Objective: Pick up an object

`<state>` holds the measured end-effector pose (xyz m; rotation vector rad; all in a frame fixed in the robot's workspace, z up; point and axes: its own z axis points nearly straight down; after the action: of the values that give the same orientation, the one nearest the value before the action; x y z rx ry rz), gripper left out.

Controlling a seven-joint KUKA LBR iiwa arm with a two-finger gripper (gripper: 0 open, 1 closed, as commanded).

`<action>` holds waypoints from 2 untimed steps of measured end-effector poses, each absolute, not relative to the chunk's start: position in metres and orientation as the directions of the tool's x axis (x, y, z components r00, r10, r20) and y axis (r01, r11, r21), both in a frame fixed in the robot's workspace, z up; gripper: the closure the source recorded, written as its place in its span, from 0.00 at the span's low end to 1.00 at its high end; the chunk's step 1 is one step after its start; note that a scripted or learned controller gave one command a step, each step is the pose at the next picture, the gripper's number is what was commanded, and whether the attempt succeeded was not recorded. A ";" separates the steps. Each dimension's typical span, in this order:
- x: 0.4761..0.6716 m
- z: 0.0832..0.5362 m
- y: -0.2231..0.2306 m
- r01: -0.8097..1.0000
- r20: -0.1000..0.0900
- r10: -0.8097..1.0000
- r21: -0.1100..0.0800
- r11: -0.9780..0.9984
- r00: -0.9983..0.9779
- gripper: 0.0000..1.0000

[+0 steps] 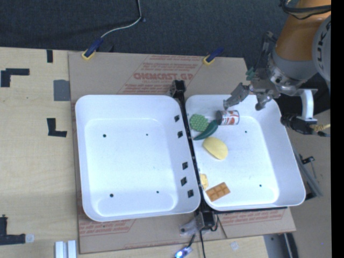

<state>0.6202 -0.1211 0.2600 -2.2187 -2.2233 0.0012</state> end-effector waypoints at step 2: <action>0.660 0.429 -0.159 1.000 -0.007 1.000 0.019 0.001 -0.001 1.00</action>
<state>0.6597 -0.1585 0.4294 -2.2329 -2.2357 -0.0131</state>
